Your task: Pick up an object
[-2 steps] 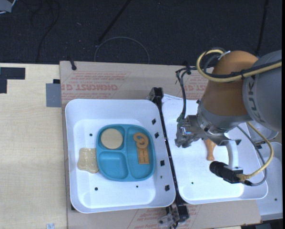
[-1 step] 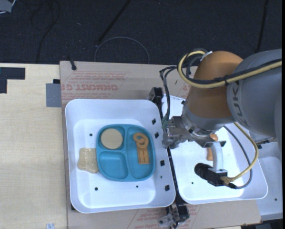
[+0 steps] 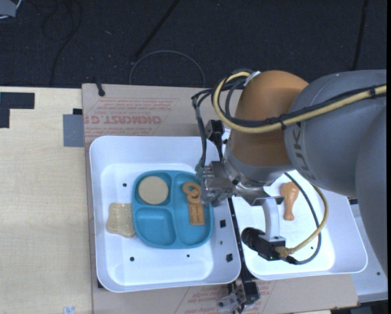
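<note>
Camera view: claw (image 3: 212, 187) — grip state I cannot tell — hangs at the left bin's (image 3: 110, 277) right rim, just beside a key (image 3: 194, 205) on the blue tray (image 3: 163, 231) — open floor around the tray.

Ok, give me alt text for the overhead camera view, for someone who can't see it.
A grey and orange robot arm reaches from the right over two white bins. The left bin holds a blue divided tray carrying a tan disc and a toy key, with a pale object beside it.
</note>
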`<act>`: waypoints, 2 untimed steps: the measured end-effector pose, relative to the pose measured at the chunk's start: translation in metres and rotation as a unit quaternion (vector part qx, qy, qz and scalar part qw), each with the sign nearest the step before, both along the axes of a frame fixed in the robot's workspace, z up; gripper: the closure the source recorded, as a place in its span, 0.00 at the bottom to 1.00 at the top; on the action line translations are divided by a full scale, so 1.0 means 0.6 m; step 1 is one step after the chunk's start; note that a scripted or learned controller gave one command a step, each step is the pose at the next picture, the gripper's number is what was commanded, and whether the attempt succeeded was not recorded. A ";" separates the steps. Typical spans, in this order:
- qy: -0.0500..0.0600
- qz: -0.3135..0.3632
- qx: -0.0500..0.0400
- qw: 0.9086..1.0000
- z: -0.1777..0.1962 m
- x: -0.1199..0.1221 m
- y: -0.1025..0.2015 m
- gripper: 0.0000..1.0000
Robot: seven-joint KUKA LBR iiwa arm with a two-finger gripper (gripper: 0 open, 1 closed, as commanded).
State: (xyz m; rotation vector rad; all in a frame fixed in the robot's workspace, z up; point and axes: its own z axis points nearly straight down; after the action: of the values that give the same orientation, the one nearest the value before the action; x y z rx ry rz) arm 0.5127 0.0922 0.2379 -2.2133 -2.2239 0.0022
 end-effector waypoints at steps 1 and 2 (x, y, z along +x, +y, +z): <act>0.001 -0.002 -0.001 1.000 -0.016 -0.018 0.024 1.00; 0.000 -0.001 -0.001 1.000 -0.017 -0.006 0.026 1.00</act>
State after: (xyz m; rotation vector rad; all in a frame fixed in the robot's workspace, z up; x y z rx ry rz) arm 0.5091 0.1078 0.2280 -2.2165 -2.2229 0.0051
